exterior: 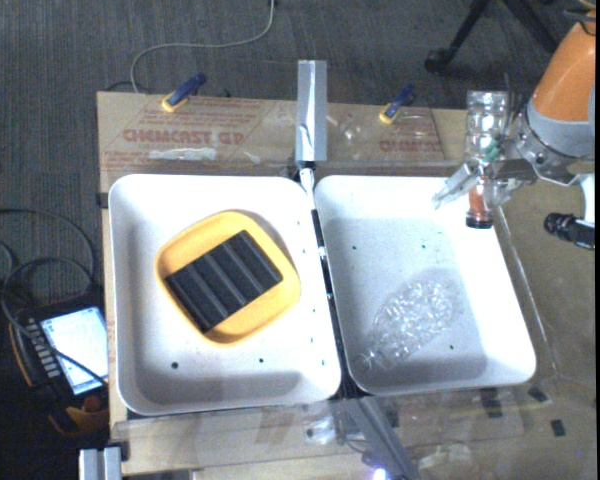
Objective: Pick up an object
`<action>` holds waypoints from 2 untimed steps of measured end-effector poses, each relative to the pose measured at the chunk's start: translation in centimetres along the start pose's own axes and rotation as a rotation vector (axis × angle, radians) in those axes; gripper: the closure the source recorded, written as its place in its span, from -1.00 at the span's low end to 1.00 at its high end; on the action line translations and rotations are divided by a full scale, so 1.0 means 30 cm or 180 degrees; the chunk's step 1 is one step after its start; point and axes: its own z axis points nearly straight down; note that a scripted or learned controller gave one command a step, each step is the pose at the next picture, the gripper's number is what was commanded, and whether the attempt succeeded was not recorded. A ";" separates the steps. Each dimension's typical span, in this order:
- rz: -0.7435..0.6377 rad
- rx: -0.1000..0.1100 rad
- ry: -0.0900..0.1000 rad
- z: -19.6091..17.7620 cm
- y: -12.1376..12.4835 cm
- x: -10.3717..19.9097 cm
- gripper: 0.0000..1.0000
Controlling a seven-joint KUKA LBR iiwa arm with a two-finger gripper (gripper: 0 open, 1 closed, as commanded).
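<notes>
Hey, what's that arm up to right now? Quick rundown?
Gripper hovering at right bin's far edge. Clear plastic bottle lying inside, untouched. Yellow-and-black object in left bin. Nothing blocking.

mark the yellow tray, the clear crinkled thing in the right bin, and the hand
yellow tray (183, 251): camera view, on its bare yellow rim at the left edge.
clear crinkled thing (414, 311): camera view, on the middle of its see-through body.
hand (477, 200): camera view, between its fingertips, at the right bin's far edge.
</notes>
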 end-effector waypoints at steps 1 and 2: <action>-0.0180 -0.0002 0.0001 0.020 0.015 0.005 -1.00; -0.0221 -0.0001 0.0003 0.092 0.033 0.006 -1.00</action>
